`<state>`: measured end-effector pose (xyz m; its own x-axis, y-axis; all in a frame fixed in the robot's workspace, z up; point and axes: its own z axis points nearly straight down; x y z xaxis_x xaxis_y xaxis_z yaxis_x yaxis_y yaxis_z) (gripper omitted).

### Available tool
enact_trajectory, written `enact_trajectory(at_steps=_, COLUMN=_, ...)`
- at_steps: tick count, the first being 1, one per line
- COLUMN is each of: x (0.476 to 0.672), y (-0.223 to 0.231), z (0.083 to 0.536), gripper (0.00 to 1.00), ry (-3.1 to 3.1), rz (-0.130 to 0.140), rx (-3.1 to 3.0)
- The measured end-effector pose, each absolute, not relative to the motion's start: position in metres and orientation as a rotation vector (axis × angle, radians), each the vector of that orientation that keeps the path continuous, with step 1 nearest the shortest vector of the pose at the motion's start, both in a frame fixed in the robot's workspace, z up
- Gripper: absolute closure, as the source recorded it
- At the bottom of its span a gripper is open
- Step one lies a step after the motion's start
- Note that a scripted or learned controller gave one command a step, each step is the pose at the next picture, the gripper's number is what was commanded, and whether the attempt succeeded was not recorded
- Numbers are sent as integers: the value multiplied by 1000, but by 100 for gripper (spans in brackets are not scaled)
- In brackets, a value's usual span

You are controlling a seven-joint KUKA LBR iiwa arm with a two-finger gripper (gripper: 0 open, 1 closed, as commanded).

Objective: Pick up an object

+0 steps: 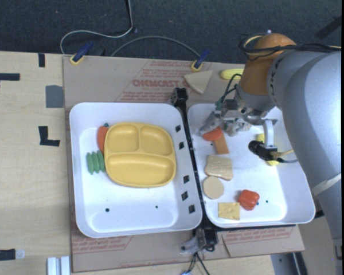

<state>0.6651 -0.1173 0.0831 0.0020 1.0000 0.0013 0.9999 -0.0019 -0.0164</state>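
Right bin [295, 202] crowded; bare floor [275, 179] rightward

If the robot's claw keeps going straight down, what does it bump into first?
Probably the small red piece in the right bin. The gripper points down right over it, with the brown block just beside. How high it hangs is hard to tell.

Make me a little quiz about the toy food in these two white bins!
1. True or false: the yellow divided plate lies in the left bin.
2. Which item lies nearest the gripper? A) yellow cheese slice B) red-orange piece C) green pea pods
3. Fill in: the red pepper sits in the ____ bin.

Key: 1 true; 2 B; 3 right.
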Motion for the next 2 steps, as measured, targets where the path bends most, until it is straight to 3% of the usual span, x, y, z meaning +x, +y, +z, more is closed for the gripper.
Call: enact_trajectory(at_steps=2, x=665, y=-118, z=83, gripper=0, ry=-2211, rz=17, rx=-2213)
